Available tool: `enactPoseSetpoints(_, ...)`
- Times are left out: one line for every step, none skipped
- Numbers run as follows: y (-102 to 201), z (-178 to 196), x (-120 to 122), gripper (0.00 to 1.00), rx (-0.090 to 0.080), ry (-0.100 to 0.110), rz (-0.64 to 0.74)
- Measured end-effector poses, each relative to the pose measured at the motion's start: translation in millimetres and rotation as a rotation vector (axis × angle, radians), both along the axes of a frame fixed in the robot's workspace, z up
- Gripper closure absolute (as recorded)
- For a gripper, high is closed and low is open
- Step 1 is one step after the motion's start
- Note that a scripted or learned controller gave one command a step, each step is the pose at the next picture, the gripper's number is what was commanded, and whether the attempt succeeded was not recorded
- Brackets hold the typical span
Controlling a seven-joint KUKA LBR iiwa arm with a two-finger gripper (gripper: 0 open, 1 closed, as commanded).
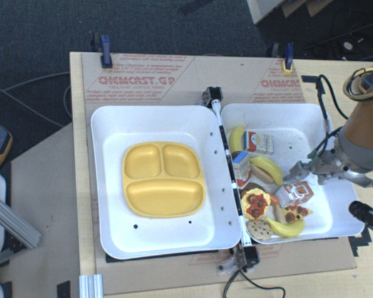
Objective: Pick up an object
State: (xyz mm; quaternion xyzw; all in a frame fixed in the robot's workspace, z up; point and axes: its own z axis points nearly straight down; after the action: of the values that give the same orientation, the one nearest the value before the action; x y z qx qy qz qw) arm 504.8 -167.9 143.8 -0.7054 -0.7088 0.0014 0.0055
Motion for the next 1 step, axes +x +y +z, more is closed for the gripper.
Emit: enactPoseSetpoints(56.2, -62.2, 71.1, 0.00, -0.006, -0.014, 0.002)
